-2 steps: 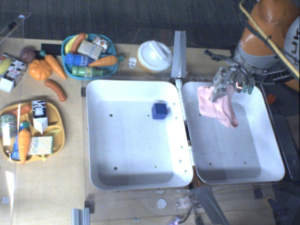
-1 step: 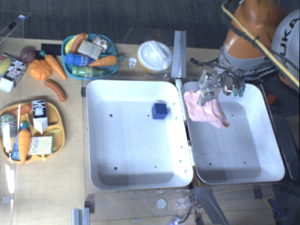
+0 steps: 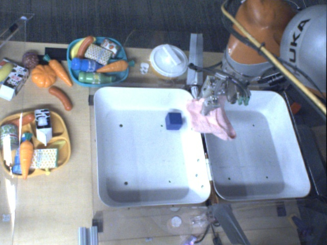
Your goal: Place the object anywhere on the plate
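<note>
Pink cloth hanging from the gripper above the seam between the two bins.

The grey arm's two-finger gripper (image 3: 210, 102) sits at about one o'clock from the view's centre, its jaws pinching the top edge of a crumpled pink fabric cloth (image 3: 210, 120); the cloth droops below the fingers, toward five o'clock, over the inner rims of the left white bin (image 3: 148, 188) and the right white bin (image 3: 265, 182). A small blue cube (image 3: 174, 120) rests in the left bin at nine o'clock from the cloth, just beside it. At the far nine o'clock edge, a yellow plate (image 3: 62, 137) carries toy food; a blue bowl (image 3: 122, 75) of toy food stands at eleven o'clock.
</note>
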Tool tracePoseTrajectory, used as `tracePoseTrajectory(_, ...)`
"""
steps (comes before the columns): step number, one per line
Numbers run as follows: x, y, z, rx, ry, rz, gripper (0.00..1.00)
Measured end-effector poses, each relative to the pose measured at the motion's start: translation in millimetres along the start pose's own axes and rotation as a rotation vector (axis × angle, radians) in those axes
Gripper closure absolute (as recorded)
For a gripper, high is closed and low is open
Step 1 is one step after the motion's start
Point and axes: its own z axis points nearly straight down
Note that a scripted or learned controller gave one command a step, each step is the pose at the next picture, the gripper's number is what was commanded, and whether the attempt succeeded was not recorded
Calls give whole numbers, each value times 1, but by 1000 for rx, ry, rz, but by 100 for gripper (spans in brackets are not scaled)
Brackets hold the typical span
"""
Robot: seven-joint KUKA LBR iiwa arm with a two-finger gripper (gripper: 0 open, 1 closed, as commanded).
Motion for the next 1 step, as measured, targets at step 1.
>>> tracePoseTrajectory(1, 7, 58, -1, 0, 1, 0, 100)
